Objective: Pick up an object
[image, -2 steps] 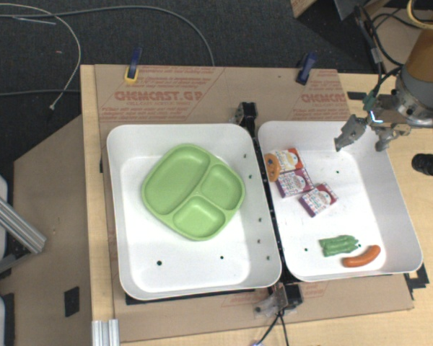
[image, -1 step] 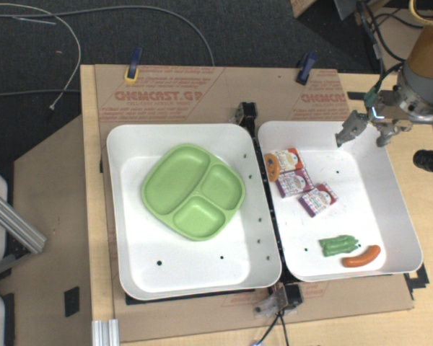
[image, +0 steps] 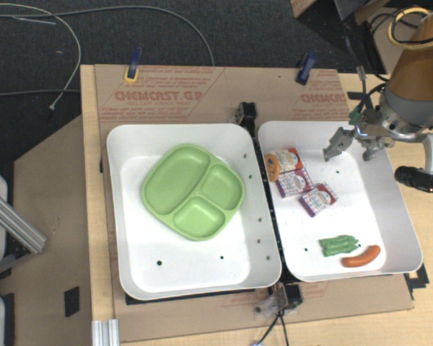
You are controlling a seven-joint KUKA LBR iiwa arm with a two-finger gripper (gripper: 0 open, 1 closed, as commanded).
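Observation:
My gripper hangs over the back of the right bin, open, with nothing between its fingers. Below and to its left lie an orange-topped packet, a purple-and-white packet and a second purple packet. Near the bin's front edge rest a green toy pepper and an orange toy sausage. The gripper stands well apart from all of them.
The left bin holds a green three-compartment plate. Black clamps sit between the bins at the back and front. Blue clips pin the cardboard base. The arm's grey body enters at the right.

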